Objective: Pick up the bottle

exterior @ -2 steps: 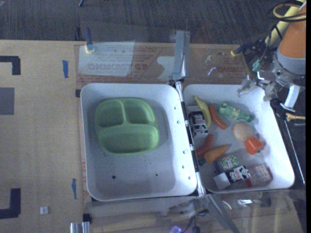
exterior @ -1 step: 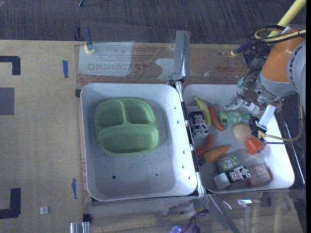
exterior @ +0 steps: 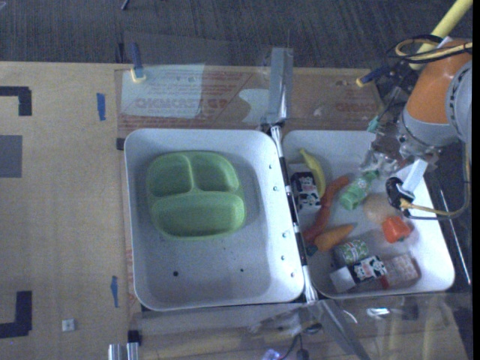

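Hovering over the right bin (exterior: 442,276), the pincer (exterior: 382,162) is sitting low at the end of the grey-and-orange arm (exterior: 439,96); whether it is released or clenched cannot be told from the camera view. Just below and to its left, the green bottle (exterior: 355,192) is lying on its side, tilted, close to an orange carrot (exterior: 334,236) and a yellow banana (exterior: 315,169). Judging by its look, the bottle is probably light, stiff plastic, smooth and apt to roll. Closing across the middle of its body, square to its long axis, seems the safest hold.
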Controlling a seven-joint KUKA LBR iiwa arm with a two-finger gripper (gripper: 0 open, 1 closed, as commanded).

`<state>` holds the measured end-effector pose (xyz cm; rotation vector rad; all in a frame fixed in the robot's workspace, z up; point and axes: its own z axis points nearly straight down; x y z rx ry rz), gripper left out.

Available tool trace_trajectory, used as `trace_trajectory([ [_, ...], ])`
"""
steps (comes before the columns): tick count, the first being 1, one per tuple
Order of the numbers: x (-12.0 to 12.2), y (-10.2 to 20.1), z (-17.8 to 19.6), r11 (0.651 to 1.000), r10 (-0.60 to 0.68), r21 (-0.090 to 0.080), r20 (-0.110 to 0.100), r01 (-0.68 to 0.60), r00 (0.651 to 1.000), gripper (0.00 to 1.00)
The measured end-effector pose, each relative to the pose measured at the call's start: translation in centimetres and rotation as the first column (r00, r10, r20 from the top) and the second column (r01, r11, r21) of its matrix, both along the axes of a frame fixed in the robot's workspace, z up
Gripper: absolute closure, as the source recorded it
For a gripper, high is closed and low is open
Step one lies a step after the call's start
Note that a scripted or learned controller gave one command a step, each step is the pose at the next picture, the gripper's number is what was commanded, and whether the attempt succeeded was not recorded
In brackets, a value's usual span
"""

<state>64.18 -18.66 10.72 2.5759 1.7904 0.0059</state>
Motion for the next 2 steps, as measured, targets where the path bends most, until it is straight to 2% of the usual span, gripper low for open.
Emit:
trace_trajectory([
  [1,1.5,4.5,14.2,0.998,-0.057,0.001,-0.003,0.057,0.998,1.0],
  [2,2.5,5.3,10.4,0.999,-0.053,0.002,-0.008,0.053,0.999,1.0],
])
